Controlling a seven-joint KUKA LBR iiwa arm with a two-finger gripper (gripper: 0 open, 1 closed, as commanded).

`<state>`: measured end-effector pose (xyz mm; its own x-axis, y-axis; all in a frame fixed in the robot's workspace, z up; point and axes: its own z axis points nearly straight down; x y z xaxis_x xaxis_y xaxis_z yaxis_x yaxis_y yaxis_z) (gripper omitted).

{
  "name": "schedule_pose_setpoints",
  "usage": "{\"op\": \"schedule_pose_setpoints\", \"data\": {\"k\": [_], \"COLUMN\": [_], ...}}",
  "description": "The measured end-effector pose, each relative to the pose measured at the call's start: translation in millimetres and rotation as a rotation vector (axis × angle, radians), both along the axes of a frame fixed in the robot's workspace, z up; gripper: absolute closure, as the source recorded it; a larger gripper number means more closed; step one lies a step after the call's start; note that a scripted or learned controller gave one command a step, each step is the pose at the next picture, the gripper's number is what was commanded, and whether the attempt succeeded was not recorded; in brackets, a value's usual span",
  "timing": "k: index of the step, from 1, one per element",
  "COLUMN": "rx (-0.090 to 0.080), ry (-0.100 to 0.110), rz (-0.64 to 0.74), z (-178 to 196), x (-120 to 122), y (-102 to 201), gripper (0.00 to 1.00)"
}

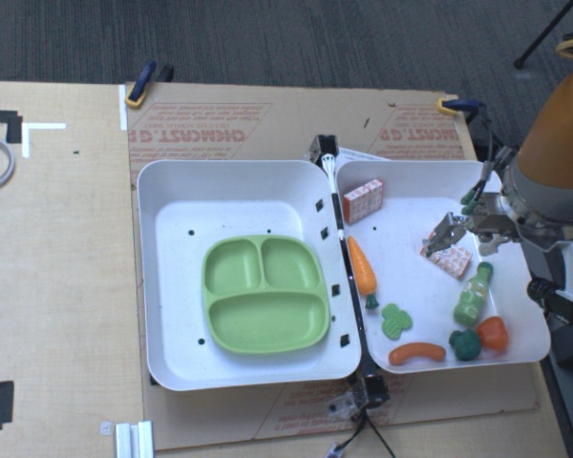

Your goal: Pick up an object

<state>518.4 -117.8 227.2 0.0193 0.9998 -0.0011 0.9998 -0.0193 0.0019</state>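
Gripper (446, 234) down in right bin (411, 191), fingers spread over small pink packet (449, 259), gripping nothing; pickup not yet done, closing and lifting left.

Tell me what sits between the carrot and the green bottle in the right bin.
In the camera view, bare white bin floor lies between the carrot and the green bottle. The green leafy toy sits just below that line.
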Motion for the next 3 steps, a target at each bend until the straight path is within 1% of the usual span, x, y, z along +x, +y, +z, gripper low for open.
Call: {"op": "schedule_pose_setpoints", "data": {"k": [1,2,3], "rx": [-0.002,-0.004,-0.004], "ry": [-0.002,-0.005,-0.005], "rz": [0.087,0.087,0.086], "z": [-126.2,-115.6,-115.6], "x": [36.5,37.3,37.3], "y": [-47.3,-48.2,-48.2], "gripper": [0.0,1.0,0.0]}}
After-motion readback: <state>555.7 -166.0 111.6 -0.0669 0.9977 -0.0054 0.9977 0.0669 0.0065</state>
